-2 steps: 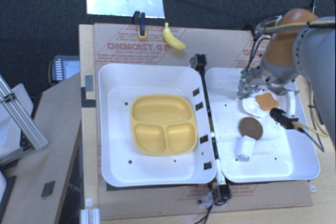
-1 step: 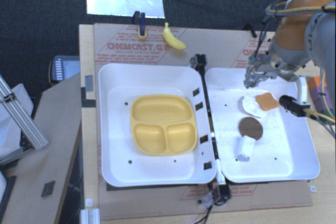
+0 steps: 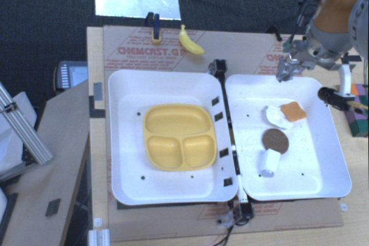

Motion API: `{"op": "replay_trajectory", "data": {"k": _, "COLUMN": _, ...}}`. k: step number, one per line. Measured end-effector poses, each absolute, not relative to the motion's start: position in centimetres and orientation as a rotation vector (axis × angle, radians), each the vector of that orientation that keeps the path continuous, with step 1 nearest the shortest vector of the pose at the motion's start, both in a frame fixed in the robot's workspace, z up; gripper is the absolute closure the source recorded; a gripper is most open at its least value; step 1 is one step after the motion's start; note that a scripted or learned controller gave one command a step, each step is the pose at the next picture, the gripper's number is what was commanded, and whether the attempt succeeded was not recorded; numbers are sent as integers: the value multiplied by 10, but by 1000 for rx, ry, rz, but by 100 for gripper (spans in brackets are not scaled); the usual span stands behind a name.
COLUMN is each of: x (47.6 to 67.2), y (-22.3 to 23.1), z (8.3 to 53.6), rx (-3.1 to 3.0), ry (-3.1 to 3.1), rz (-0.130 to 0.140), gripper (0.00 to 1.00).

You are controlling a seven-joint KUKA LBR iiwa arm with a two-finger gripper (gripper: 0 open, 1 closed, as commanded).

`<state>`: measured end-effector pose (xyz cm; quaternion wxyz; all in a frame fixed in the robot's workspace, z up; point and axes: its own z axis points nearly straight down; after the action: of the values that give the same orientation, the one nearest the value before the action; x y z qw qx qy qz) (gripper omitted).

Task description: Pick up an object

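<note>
In the right bin (image 3: 323, 181) lie an orange slab (image 3: 293, 112) partly on a white round piece (image 3: 277, 117), a brown disc (image 3: 275, 140) and a small white cylinder (image 3: 269, 162). My gripper (image 3: 286, 71) hangs at the bin's far edge, up and to the right of these things, clear of all of them. Nothing shows between its fingertips.
The left bin (image 3: 124, 124) holds a yellow divided tray (image 3: 177, 136). A yellow banana (image 3: 190, 42) lies on the cardboard behind the bins. A black clip row (image 3: 223, 124) joins the bins. Colourful items (image 3: 357, 112) sit at the right edge.
</note>
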<state>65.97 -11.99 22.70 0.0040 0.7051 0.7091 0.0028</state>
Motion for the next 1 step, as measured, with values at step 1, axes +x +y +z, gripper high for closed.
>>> {"op": "replay_trajectory", "data": {"k": 1, "x": 663, "y": -117, "z": 276, "rx": 2210, "ry": 2223, "rz": 7, "gripper": 100}}
